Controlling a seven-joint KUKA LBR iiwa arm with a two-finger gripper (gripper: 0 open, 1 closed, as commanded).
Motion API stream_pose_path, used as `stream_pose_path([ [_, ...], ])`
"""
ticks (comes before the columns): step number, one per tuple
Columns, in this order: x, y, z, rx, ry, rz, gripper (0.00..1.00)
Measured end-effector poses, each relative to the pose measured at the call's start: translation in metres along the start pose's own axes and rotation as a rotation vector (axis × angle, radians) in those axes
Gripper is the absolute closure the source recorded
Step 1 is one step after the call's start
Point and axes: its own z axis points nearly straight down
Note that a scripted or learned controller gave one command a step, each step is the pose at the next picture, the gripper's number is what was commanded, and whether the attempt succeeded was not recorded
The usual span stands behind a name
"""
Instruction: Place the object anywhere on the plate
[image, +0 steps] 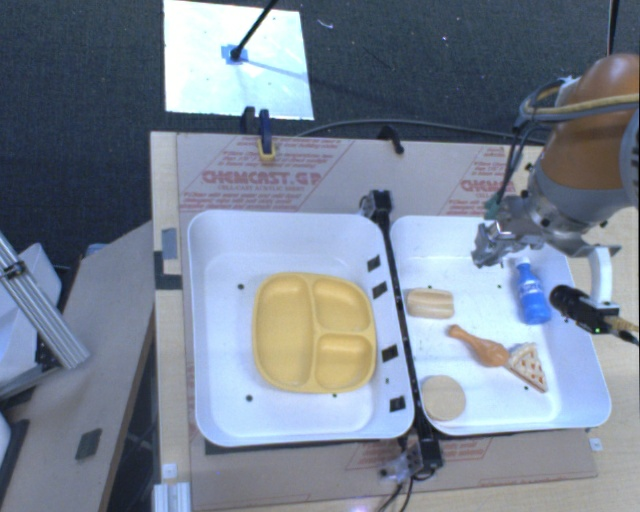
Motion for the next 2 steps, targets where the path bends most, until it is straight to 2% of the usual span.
stream_pose_path([
  [1, 0.051, 0.001, -0.003, 0.003, 0.002, -0.005, 1.0],
  [2, 0.098, -0.001, 0.016, 0.005, 0.001, -0.005, 1.0],
])
